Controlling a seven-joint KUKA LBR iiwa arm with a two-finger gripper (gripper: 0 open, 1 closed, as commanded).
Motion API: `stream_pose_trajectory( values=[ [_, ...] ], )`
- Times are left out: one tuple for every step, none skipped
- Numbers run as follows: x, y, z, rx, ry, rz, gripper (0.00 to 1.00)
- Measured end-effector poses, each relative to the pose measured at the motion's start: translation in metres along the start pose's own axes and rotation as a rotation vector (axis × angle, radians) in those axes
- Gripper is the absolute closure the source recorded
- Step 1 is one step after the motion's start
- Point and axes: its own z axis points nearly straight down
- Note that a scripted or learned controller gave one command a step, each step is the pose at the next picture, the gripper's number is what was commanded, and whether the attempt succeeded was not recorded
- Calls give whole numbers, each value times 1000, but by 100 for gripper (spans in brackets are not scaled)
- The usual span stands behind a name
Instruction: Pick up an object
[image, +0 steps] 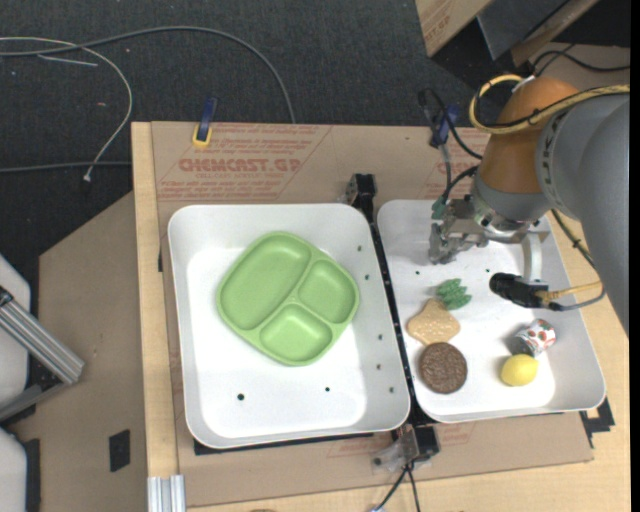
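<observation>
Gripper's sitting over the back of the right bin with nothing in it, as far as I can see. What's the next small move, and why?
Probably ease the gripper toward the camera and down over the small green toy. It hangs above bare floor at the far end of the right bin, nothing between its fingers, and the green toy is the nearest item, just in front of it, with a gap to the tan cookie.
</observation>
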Motion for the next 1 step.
stream_pose_trajectory(
  values=[
    [2, -7, -49, -5, -2, 1, 100]
  ],
)
